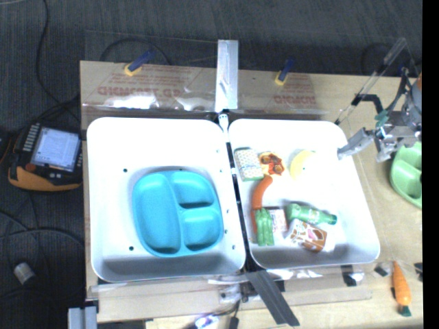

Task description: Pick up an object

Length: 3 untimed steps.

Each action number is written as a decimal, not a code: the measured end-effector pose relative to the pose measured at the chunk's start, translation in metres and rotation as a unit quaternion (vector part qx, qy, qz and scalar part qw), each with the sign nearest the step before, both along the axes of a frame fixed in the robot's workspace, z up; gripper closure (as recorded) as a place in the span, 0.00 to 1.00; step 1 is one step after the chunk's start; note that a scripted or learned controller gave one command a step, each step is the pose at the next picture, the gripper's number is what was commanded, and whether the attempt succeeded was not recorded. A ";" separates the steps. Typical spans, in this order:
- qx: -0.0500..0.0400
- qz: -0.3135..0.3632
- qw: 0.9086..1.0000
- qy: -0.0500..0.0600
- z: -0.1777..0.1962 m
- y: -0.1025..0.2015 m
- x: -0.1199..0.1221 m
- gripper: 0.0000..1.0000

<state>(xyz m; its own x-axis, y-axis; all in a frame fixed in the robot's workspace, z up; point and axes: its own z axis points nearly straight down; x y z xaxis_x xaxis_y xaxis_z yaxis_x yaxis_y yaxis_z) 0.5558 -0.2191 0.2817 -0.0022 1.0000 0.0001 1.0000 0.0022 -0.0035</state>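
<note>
Hand [351,147] seen at 3 o'clock, over the right bin [357,204] rim; finger state cannot be told. Nothing seen held. Carrot [260,192] lies in that bin, well apart.

Smooth, faintly glossy white plastic for the two shallow white bins [110,184], with a glossy sky-blue three-compartment plastic tray [178,211] in the nine-o'clock bin. Matt brown cardboard-like bench top [329,91] at twelve o'clock, under a crinkled clear plastic sheet [158,91] and a shiny brushed-metal strip [227,74]. Printed, shiny wrapping on the small brown-and-white packet [306,235] and green bottle-shaped packet [312,214] at four o'clock; rough dark carpet [68,19] all around.
</note>
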 end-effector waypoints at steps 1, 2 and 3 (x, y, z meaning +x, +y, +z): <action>-0.001 -0.065 0.998 -0.001 0.059 -0.005 0.025 0.00; 0.000 0.003 1.000 0.000 -0.089 0.043 0.075 0.00; 0.000 0.003 1.000 0.000 -0.089 0.043 0.075 0.00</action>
